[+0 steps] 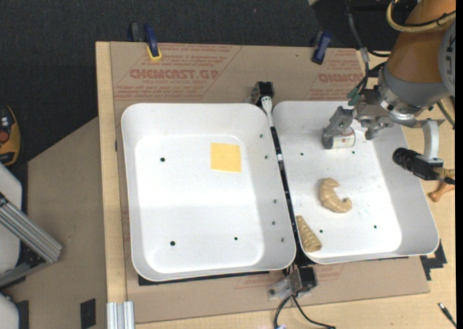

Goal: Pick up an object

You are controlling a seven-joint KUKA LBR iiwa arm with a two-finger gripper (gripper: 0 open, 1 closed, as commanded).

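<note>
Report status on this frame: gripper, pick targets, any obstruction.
Gripper low over right bin, upper part, nothing seen held. Croissant and cone-shaped piece lie apart, nearer the camera. Yellow square in left bin. No obstruction.

At right of the frame you see the gripper point(338, 134) low over the right bin point(405, 241). Below it lie a croissant point(333, 196) and a waffle cone point(308, 233) by the bin's lower left rim. A yellow cheese slice point(226, 157) lies in the left bin point(145, 241).
</note>
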